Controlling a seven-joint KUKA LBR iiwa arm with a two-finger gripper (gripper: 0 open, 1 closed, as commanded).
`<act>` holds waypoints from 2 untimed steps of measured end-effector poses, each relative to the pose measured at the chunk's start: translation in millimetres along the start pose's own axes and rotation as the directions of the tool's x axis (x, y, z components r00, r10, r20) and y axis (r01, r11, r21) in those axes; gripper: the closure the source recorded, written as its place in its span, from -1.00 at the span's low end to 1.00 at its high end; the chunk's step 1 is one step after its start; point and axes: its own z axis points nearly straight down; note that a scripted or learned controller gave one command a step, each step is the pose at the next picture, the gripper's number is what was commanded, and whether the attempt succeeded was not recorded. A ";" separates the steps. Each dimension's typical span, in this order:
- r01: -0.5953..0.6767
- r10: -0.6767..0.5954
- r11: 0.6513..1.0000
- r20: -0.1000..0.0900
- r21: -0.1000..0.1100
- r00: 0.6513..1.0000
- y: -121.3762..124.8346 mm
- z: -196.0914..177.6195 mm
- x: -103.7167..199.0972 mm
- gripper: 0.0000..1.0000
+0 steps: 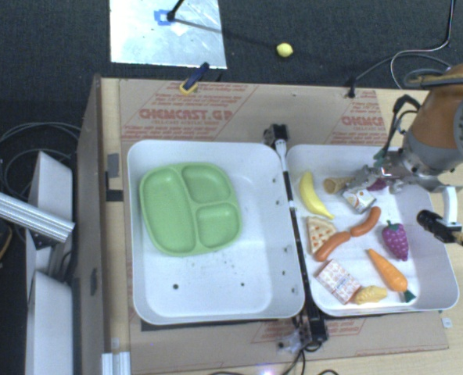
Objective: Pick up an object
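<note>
Nearest the lens, by the front wall of the right bin (450,287): pink-checked wafer (337,280) lying slantwise, yellow lump (371,294) just beside its near corner. Next to those, carrot (388,270), long axis diagonal, orange tip pointing up-left toward the bin's middle, green end down-right by the front rim. Farther in, grapes (396,241), purple, long axis roughly far-to-near. Two sausages: one (331,244) and another (364,223), both slanted from lower left to upper right, almost end to end in a line. Pizza slice (320,231) touching the lower sausage, just beside the divider. Banana (314,195), long axis far-to-near, gently bowed, close along the left wall of that bin. Tan piece (337,184) near the banana's far end.

Carton (359,200), small and pale, tilted, in the far half of the right bin, just above the upper sausage. Directly over its far-right corner, pincer (376,176), reaching in from the right on the grey arm (443,135); released or clenched, cannot tell; contact with the carton likewise unclear. Something purple tucked beside the pincer, too hidden to name.

Left bin (161,303): green plate (190,208) with three sections, set toward the left. Both bins side by side on the cardboard-covered worktop (216,108)
</note>
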 end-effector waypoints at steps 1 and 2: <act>-0.002 0.002 1.000 -0.002 0.020 1.000 -37.5 21.5 15.2 -1.00; 0.000 0.000 1.000 -0.003 0.018 1.000 25.1 22.7 49.2 -1.00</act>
